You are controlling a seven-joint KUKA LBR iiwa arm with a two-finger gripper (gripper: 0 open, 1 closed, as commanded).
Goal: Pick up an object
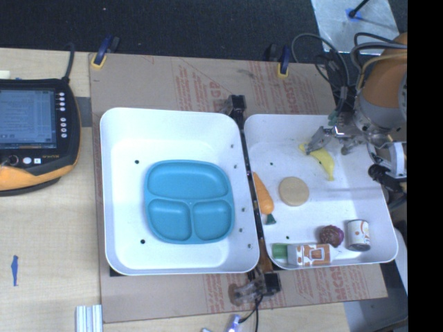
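Note:
In the right bin (277, 133) lie a yellow banana (322, 160), a tan round disc (294, 191), an orange carrot (263, 195), a dark purple fruit (331, 236), a small white can (358, 234) and a flat green and orange box (303, 254). My gripper (332, 143) hangs at the bin's far right part, just above the banana's upper end. Its fingers are spread open, with nothing between them. The grey arm with its orange band (383, 81) reaches in from the right.
The left bin (118, 185) holds a blue divided plate (189, 200). A teach pendant (31, 126) lies on the bench at the left. Cables loop behind the right bin near the arm.

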